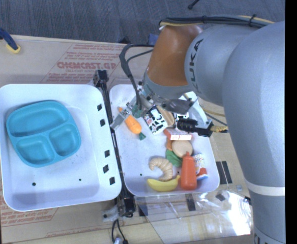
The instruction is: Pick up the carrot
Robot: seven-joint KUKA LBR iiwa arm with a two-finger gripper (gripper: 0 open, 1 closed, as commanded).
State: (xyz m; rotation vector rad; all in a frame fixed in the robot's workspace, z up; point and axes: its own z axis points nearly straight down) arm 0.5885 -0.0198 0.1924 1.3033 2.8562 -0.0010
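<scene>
Bench: brown cardboard-covered top bearing two shallow white bins, dark carpet beyond.

Item 1. Gripper [130, 117]: hangs below the orange-banded wrist over the upper left part of the right bin [119, 156]. Metal fingers [119, 121] show to either side of the carrot's upper end; whether they are pressing on it or merely straddling it cannot be told from this slant.

Item 2. Carrot [134, 125]: small orange toy with a green tip, lying at a tilt directly at the fingertips, on the bin floor or just above it; contact with the floor unclear.

Item 3. Black-and-white patterned packet [155, 120]: just right of the gripper, near the carrot.

Item 4. Cluster further right and toward the near wall: round tan piece [181, 147], green piece [173, 157], croissant [162, 166], red bottle [188, 172], banana [163, 184].

Item 5. Left bin [57, 187]: well to the gripper's left, holding a blue divided tray [42, 132].

Risk note. Judged: the carrot tapers and lies slantwise, so a closure near one end could squeeze it out sideways or let it pivot and drop on lifting. It sits close to the bin's left wall; a finger could catch there. The patterned packet, being so near, could be nudged or pinched along.
</scene>
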